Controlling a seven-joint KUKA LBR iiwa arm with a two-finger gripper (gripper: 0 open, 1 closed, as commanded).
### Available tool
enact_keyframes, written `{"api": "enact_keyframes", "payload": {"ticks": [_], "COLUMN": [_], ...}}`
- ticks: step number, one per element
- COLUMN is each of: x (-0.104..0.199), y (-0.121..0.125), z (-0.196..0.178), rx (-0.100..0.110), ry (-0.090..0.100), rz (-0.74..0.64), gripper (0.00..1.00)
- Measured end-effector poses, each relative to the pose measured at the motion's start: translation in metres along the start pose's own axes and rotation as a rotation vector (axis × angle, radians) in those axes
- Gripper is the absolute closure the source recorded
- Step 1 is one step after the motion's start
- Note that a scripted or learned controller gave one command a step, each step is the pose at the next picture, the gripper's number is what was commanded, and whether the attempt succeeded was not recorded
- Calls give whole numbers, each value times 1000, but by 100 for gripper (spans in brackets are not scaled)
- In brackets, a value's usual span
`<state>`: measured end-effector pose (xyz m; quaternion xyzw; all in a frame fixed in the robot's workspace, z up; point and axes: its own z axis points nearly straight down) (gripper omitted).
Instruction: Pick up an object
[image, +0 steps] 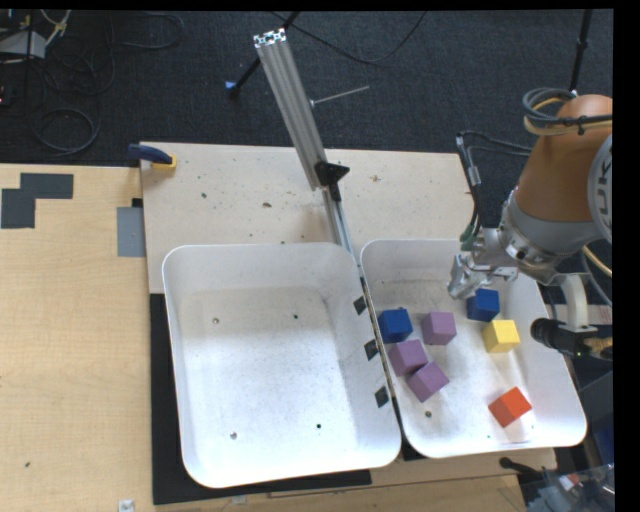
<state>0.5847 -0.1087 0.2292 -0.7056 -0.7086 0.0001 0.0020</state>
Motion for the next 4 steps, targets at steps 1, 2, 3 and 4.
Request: {"api": "enact_keyframes", "payload": {"ticks": [1, 2, 3, 4], "x": [58, 110, 161, 206], "y": [12, 30, 42, 57], "z": [-5, -13, 1, -6], "rx": [-1, -2, -1, -2], "ry": [0, 0, -1, -1], "rz": [-1, 0, 0, 0], "gripper": [100, 100, 100, 100]}}
